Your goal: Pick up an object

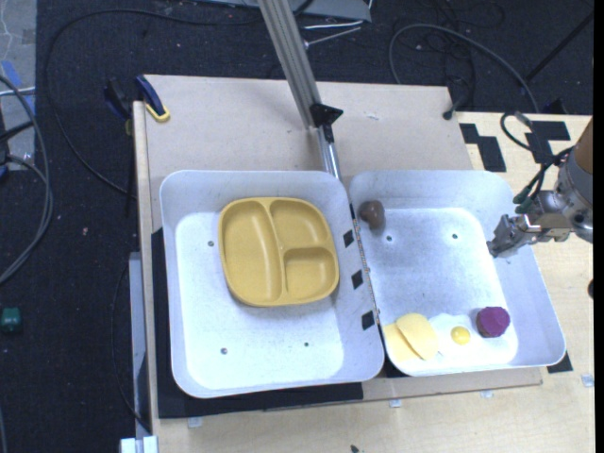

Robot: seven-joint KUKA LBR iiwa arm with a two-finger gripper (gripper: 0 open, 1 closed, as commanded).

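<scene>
The right bin (444, 243) holds a small brown object (372, 213) at its far left corner. Along its near edge lie a pale yellow piece (415, 336), a small yellow ball (460, 335) and a purple object (493, 321). My gripper (505, 237) comes in from the right and hangs over the right bin's right wall, well above the purple object in the picture. I see nothing held between its fingers.
The left bin (198, 347) carries a yellow divided plate (278, 251). A grey metal pole (297, 59) slants from the top down to the gap between the bins. Cables lie on the dark floor around the bench.
</scene>
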